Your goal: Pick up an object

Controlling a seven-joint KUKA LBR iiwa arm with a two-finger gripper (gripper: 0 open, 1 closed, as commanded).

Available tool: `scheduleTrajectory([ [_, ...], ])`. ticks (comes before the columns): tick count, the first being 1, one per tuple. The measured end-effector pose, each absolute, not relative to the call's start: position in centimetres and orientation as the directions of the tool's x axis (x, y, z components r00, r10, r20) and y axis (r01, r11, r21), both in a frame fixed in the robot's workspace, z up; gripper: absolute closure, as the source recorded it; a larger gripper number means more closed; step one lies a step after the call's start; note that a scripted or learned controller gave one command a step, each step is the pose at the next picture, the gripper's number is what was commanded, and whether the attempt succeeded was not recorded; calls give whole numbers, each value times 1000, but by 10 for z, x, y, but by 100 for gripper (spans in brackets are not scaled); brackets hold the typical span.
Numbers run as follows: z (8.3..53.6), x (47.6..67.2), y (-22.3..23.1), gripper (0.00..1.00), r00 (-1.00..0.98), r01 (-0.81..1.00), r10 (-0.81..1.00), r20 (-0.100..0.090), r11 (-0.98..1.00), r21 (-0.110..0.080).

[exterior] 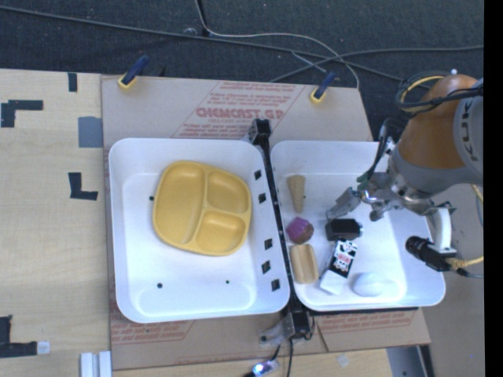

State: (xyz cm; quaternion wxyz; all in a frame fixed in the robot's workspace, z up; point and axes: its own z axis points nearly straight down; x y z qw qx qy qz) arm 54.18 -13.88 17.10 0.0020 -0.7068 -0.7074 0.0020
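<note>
The counter (47, 210) carries two white bins. The left bin (130, 289) holds a yellow divided plate (201, 207). The arm (436, 144) reaches over the right bin (416, 285); whether its jaws are released or clenched, I cannot tell. Beneath lie a black block (343, 228), a small carton (338, 266), a white lump (369, 285), a tan block (303, 263), a cone (296, 192) and a purple ball (299, 229).

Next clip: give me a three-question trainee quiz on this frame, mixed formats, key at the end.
1. True or false: the yellow divided plate lies in the left bin.
2. Multiple choice: the purple object lies between A) cone and tan block, B) two clamps, C) plate and bin wall.
3. Fill in: the tool hangs over the ___ bin, above a black-and-white box.

Key: 1 true; 2 A, between the cone and tan block; 3 right.
</note>
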Motion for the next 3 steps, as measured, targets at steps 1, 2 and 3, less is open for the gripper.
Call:
scheduleTrajectory([
  [1, 113, 531, -140, 0, 0, 1000, 1000, 0, 0, -6],
  [2, 84, 531, -140, 0, -1, 1000, 1000, -1, 1, -1],
  [3, 96, 532, -140, 100, -1, 1000, 1000, -3, 1, 2],
])
